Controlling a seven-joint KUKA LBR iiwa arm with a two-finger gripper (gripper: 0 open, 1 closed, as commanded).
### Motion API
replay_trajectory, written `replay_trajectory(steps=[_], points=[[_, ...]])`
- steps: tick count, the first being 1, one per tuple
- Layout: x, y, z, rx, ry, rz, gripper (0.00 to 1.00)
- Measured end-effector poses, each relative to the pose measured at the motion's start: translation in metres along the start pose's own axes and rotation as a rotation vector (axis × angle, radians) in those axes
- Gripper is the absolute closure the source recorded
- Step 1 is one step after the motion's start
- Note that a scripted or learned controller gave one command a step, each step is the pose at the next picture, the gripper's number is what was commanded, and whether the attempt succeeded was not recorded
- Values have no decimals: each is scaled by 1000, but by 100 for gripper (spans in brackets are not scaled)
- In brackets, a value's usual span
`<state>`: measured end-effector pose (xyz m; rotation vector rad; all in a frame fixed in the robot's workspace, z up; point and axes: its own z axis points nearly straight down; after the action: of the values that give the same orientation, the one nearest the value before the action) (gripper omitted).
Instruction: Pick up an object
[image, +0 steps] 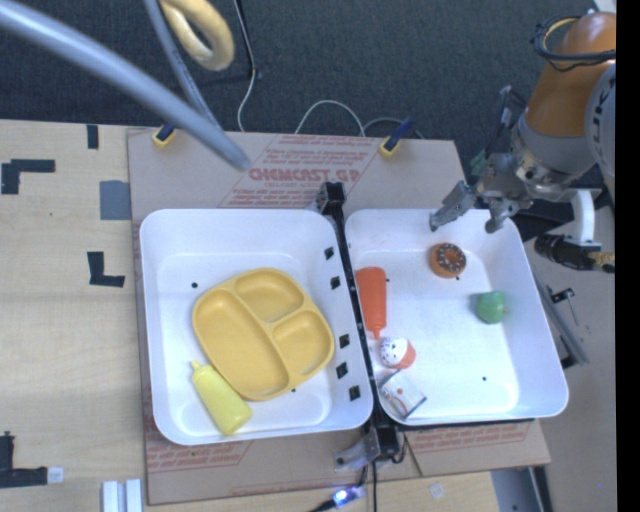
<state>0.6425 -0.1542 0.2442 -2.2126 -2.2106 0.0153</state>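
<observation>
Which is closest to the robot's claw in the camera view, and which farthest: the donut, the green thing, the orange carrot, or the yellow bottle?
From the gripper:
1. Donut, just below it, right bin.
2. Green object, right bin, near its right wall.
3. Carrot, right bin, against the divider.
4. Yellow bottle, left bin, front corner.

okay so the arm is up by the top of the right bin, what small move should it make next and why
Probably lower the tool toward the round brown doughnut-like piece. The tool hangs open above the right bin's upper rim with nothing between its fingers, and that piece is the nearest thing, lying apart from the green object.
</observation>
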Motion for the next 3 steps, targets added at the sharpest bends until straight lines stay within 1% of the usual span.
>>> replay_trajectory(steps=[1,2,3], points=[[0,2,-6,-10,-2,-3,0],[-4,8,59,-4,-2,-2,0],[-3,5,129,-3,-1,-2,0]])
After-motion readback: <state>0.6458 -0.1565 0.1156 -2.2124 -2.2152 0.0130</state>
